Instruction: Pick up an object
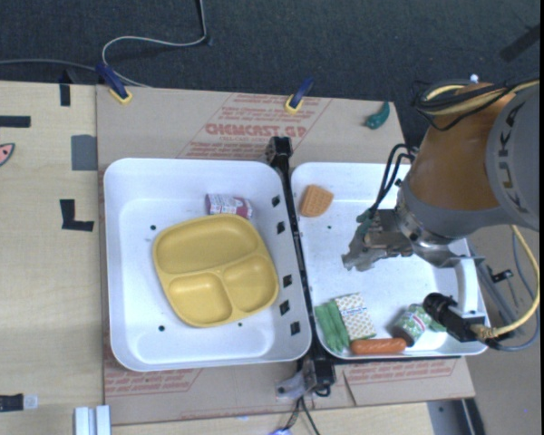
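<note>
Two shallow white bins with smooth, glossy walls and rounded corners are seen side by side on a table covered by a sheet of printed brown cardboard. In the left bin a yellow plastic tray with three moulded compartments is laid at a slant, and a small crumpled packet is lodged against its far edge. In the right bin several small objects are scattered: an orange waffle-textured piece near the far left corner, and, along the near wall, a green ribbed item, a small checked packet just beside it, an orange carrot-shaped piece and a green-labelled round can.

The gripper is held over the bare middle of the right bin, beneath the grey arm with its orange band. Whether it is spread or clenched cannot be told, and nothing is seen within it. The nearest objects lie apart from it, toward the near wall. A black divider is set between the bins, and part of the right bin's far side is hidden by the arm.
</note>
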`<state>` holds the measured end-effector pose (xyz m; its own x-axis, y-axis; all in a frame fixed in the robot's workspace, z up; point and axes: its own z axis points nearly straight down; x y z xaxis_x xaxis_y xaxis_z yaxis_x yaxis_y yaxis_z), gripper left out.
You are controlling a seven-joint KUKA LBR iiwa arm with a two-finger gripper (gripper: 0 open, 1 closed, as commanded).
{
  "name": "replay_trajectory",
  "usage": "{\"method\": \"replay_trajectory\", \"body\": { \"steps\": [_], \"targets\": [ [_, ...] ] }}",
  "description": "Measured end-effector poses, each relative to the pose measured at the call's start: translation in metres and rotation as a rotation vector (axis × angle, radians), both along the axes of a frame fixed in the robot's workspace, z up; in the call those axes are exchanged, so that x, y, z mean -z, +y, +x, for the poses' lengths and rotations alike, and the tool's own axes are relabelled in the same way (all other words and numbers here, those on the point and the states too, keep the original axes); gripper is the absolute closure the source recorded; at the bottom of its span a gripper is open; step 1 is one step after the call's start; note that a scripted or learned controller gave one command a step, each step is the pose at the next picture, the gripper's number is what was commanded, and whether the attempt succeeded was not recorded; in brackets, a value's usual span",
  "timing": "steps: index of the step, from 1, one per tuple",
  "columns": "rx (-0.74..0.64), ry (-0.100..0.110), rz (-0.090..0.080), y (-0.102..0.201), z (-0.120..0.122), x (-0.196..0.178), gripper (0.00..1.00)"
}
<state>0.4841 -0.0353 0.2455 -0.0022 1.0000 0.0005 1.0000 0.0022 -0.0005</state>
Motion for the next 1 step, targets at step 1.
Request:
{"method": "replay_trajectory", "body": {
  "steps": [1],
  "targets": [
    [0.002,0.000,-0.002,-0.0461,0.0906,-0.0153,1.00]
  ]
}}
